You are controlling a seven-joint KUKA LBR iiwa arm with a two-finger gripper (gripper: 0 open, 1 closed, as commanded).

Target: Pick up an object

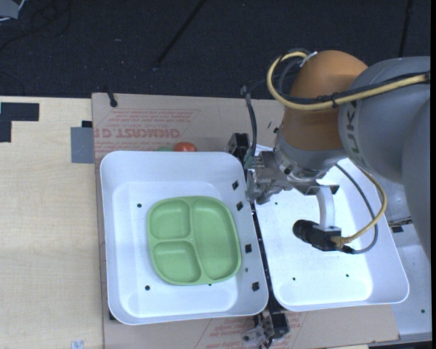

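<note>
Looming largest over the right side is the grey arm, its orange band rounded toward the lens, with yellow cables looping across the top of it. Below the band the wrist drops toward the inner edge of the right bin, and the gripper sits low there, just beside the seam where the 2 bins meet — I cannot tell how it is set, since the wrist body hides most of it. A black plug on a yellow cable hangs over the right bin's floor, under the wrist.

Over in the left bin lies a pale green divided plate, flat on the floor of the bin, 3 compartments showing, well apart from the gripper. Behind the left bin's far rim, a small red-orange object peeks up on the cardboard sheet — too hidden to identify. Both bins rest on that cardboard, which lies on a light wooden bench.
</note>
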